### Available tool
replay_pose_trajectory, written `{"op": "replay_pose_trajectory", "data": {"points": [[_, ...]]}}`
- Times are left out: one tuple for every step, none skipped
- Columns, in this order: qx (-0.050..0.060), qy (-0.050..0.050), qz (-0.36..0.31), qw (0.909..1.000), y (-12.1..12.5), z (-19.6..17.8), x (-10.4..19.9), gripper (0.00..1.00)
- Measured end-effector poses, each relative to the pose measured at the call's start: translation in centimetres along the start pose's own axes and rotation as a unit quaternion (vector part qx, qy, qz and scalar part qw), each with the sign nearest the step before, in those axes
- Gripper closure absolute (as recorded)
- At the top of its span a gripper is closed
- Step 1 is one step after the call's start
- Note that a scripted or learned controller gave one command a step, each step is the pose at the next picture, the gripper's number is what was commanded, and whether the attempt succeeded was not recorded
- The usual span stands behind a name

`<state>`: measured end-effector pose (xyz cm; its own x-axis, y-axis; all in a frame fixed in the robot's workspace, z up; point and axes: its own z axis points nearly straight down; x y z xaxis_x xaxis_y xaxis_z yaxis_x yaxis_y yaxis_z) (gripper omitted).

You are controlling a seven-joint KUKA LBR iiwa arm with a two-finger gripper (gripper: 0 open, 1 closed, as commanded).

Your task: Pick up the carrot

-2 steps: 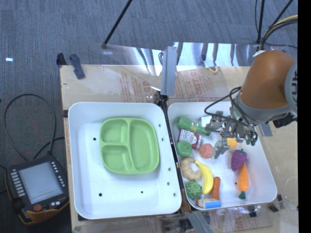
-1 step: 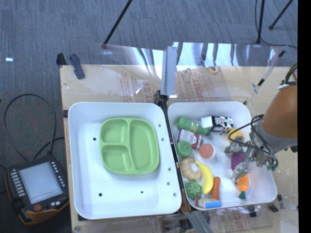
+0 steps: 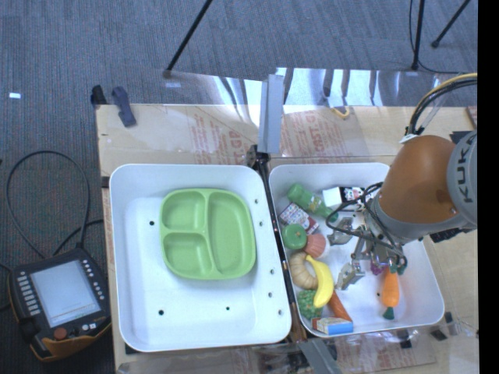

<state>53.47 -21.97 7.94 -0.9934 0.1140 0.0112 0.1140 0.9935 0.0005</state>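
**Carrot Pick: Miss Risk**

The carrot (image 3: 391,290) is lying in the right bin (image 3: 429,306), near its front right corner. The gripper (image 3: 360,265) is being positioned just beside it, apparently spread and gripping nothing. A closure off-centre could nudge the carrot aside.

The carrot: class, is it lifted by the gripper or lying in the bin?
Lying in the bin. The carrot rests on the right bin's white floor, beside the gripper, not between its fingers.

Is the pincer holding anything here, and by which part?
Nothing is held: the pincer hangs above the right bin, beside the carrot.
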Motion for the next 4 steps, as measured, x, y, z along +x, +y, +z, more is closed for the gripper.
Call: {"op": "replay_pose_trajectory", "data": {"points": [[-0.001,-0.004,-0.018,0.9998,8.7,-0.8,0.4,0.00],[-0.001,-0.005,-0.025,0.9997,0.0,-0.7,5.8,1.00],[-0.001,-0.006,-0.027,0.9996,0.1,-1.7,5.7,1.00],[0.001,-0.009,-0.078,0.9969,0.2,-11.9,5.8,1.00]]}}
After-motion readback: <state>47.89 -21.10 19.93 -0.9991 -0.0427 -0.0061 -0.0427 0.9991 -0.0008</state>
